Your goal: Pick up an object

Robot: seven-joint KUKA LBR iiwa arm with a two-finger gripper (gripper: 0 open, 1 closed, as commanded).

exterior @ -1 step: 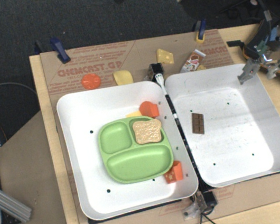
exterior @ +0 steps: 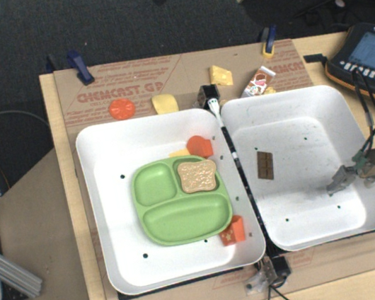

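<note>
A small brown rectangular block [exterior: 265,165] lies flat in the right bin [exterior: 288,110], left of its middle. My gripper [exterior: 340,182] reaches in low over the right bin's right side, well to the right of the block and a little nearer the front. In the left bin [exterior: 109,195] a green divided plate [exterior: 178,219] carries a slice of toast [exterior: 198,175] in its upper right compartment. An orange-red piece [exterior: 200,146] rests by the plate's far edge. Another orange piece [exterior: 233,230] sits at the plate's near right corner.
Behind the bins, on the brown board, lie an orange round toy [exterior: 121,108], a yellow piece [exterior: 164,104], a yellow wedge [exterior: 221,74], a red and white packet [exterior: 258,83] and a black item [exterior: 208,94]. Blue clamps [exterior: 80,68] hold the board. A handheld pendant [exterior: 366,60] sits at the right.
</note>
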